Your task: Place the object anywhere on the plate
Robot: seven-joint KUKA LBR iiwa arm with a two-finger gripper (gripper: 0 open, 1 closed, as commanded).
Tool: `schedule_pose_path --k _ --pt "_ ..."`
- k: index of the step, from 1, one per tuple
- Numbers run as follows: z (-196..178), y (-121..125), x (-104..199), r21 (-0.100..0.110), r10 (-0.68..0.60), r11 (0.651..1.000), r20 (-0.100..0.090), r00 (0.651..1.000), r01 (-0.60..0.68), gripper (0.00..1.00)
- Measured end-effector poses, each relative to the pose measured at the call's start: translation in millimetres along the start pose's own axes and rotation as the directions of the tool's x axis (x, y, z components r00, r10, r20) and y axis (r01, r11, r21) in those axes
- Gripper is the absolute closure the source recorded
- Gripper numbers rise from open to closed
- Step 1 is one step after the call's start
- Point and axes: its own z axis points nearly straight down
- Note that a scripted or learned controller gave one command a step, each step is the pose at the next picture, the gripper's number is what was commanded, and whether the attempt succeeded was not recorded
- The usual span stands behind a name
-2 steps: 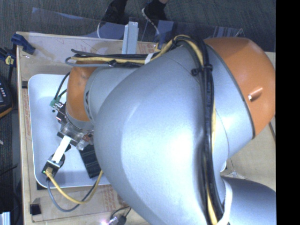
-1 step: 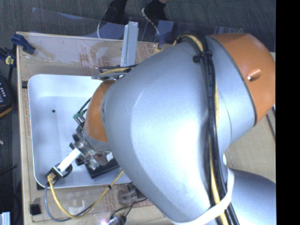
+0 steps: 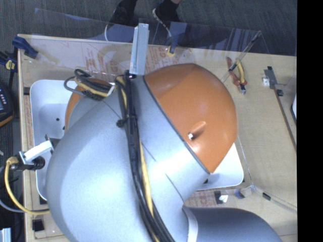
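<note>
My grey arm [image 3: 96,165], with its orange band [image 3: 197,115], reaches across from the right and covers most of both bins. It hides whatever lies beneath it, the gripper's end over the left bin [image 3: 43,102] included. A thin orange-brown curved edge [image 3: 72,106], possibly the plate's rim, peeks out beside the arm in the left bin. I cannot make out any loose object.
A corner of the right bin [image 3: 236,174] shows below the orange band. Small hand tools [image 3: 237,74] and a cable lie on the wooden bench to the right. A person's feet [image 3: 146,6] stand beyond the bench's far edge.
</note>
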Motion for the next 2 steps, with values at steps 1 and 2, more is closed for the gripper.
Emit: schedule_pose_path --k 1,2 --pt "-111.3 38.2 -20.6 0.002 -0.211 0.978 0.003 0.978 0.211 1.00" --pt "-118.6 35.8 -21.1 0.007 -0.219 0.976 0.012 0.976 0.219 1.00"
